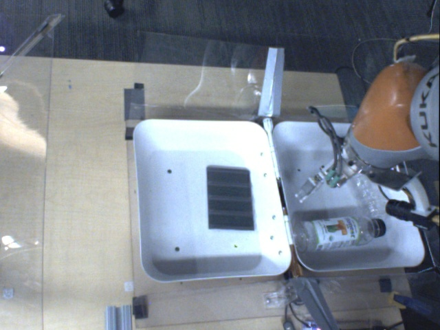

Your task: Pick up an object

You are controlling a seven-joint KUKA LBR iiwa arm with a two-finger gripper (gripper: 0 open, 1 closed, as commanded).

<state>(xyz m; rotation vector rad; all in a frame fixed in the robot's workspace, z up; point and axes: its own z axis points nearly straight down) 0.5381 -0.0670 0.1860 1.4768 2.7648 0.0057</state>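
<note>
Lying on its side along the near edge of the right bin (412,253), a clear plastic bottle (338,232) with a green-and-white label and a dark cap pointing toward the bin's right wall is the obvious thing to pick. It rests flat on the bin floor, close to the front wall. Above it, nearer the bin's middle, the gripper (328,178) hangs at the end of the arm (393,112), apart from the bottle and carrying nothing; the wrist is small and cluttered with cables, so I cannot tell how it is set.

The left bin (155,184) holds a dark ribbed rectangular pad (230,197) at its centre, well away from the arm.

From here the risks look plain. The bottle is round and smooth, so a descent off its axis would likely roll it against the front wall instead of trapping it. Its closeness to that wall could also block one side of the gripper. The transparent body may crush or slip under a squeeze.
</note>
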